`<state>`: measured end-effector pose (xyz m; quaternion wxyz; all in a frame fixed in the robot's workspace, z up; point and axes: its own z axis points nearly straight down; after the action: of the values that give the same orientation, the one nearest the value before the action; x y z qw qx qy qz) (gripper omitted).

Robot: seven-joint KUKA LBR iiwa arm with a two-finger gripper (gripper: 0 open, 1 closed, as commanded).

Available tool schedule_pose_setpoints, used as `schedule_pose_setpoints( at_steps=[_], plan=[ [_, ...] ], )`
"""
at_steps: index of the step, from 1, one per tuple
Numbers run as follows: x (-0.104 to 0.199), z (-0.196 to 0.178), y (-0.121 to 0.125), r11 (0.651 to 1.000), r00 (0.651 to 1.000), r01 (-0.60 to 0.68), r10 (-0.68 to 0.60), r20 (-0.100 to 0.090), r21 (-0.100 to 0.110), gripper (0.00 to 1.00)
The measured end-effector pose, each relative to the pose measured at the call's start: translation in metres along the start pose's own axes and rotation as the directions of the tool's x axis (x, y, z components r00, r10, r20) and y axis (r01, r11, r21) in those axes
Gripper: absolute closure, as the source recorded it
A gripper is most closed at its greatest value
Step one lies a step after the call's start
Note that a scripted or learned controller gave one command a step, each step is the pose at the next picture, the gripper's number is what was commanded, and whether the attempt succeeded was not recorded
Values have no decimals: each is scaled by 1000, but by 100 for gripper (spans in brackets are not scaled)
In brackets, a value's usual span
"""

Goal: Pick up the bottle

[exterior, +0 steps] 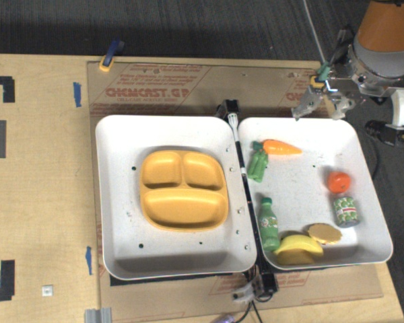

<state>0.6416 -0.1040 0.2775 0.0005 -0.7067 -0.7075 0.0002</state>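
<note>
Nearest the camera, in the right shallow white plastic bin (374, 210), a small green plastic bottle (267, 223) lies along the left wall beside a yellow banana (299, 245) and a tan round cookie (324, 233), with a green-labelled can (346, 210) and a red tomato (339, 181) to their right. Farther back lie a second green bottle-like item (257, 165), perhaps a pepper, and an orange carrot (281, 148), while the left white bin (114, 180) holds a yellow divided plate (184, 187). Beyond the right bin's far rim, over the desk (40, 147), hangs the end effector (318, 106), grasping nothing, though I cannot tell whether it is released or clenched.
</note>
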Motion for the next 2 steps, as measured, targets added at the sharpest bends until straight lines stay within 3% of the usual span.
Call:
schedule_pose_setpoints(
  at_steps=[1, 2],
  plan=[
    [52, 93, -42, 999, 999, -43, 43, 0, 1, 0],
    [78, 93, -122, 904, 904, -427, 427, 0, 4, 0]
  ],
)
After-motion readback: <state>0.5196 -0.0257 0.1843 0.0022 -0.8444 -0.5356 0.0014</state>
